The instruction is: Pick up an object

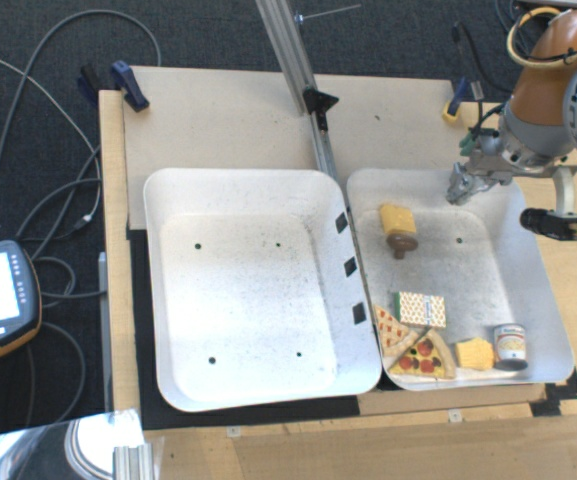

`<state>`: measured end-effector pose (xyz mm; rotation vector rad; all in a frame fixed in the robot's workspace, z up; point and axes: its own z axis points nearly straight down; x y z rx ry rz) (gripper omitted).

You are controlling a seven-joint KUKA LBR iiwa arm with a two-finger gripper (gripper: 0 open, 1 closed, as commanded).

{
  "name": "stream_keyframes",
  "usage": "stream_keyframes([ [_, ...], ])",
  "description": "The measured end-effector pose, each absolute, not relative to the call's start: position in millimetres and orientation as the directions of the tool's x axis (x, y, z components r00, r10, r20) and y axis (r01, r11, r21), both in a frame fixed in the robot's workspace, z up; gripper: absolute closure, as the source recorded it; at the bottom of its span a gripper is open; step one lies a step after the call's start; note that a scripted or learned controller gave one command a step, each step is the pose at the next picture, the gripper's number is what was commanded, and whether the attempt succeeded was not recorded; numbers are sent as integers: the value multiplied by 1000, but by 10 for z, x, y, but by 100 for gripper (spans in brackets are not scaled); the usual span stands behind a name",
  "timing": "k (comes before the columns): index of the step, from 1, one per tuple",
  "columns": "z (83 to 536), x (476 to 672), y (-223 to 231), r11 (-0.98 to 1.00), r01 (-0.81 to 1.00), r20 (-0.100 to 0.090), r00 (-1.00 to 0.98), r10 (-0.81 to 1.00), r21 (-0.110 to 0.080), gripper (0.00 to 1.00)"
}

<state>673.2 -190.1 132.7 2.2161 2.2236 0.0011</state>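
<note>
Gripper (pixel 462 186) hangs over the right bin's (pixel 528 258) far edge, apparently clear of the yellow-topped toy (pixel 399 226).

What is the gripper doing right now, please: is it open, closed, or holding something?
Gripper: hovering at the back edge of the right bin; open or closed cannot be told, and nothing is visibly held.

No legible text, brand or number found; the label on the small can (pixel 510 345) is too blurred to read.

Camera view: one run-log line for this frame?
gripper: above right bin far edge, holds nothing seen | yellow toy: untouched | pizza slice, can: near edge
</note>
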Motion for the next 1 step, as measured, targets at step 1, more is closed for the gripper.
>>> stream_keyframes([
  [1, 1791, 6724, -1852, 2, 1000, -2, -2, 1000, 8, 100],
])
